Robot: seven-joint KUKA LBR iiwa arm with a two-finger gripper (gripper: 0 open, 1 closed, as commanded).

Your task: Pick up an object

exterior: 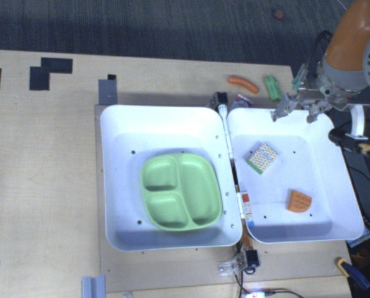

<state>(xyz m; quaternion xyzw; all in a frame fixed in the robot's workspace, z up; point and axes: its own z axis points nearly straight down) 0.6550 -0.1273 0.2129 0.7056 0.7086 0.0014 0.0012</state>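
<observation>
Landmark: right bin [343, 185]. Near to far inside it: orange waffle-like piece [300, 202] toward the bin's near right side, then a small checkered packet [262, 158] around the bin's middle, lying tilted with its long axis diagonal. Gripper [300, 110] hangs over the bin's far rim, fingers spread apart, nothing between them. Packet lies nearer-left of the gripper and looks the closer candidate; waffle piece sits further toward the near side, almost straight below it. Left bin holds a green divided tray [182, 191].
</observation>
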